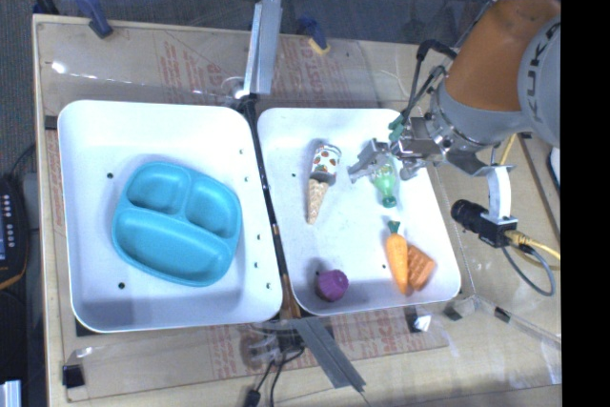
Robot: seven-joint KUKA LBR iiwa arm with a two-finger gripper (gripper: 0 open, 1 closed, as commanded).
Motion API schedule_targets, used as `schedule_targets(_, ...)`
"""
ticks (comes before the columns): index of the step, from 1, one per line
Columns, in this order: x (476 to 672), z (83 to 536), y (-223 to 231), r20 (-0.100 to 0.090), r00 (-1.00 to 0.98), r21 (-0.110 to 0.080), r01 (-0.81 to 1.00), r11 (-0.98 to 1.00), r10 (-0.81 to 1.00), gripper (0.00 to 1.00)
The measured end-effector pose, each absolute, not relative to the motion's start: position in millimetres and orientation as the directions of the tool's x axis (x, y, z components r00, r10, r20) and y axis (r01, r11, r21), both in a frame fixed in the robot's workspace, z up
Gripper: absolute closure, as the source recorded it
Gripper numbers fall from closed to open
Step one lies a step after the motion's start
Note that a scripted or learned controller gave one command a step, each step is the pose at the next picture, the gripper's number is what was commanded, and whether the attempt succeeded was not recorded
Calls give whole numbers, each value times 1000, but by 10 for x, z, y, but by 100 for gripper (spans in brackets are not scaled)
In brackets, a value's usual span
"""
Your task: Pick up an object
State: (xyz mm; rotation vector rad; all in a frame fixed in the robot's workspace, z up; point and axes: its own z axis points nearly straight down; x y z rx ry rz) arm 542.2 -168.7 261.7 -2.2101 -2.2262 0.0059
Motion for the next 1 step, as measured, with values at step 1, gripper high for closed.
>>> schedule_targets(1, 5505, 1077, -1732, 1, -9, -7, 1000, 9, 1000, 0)
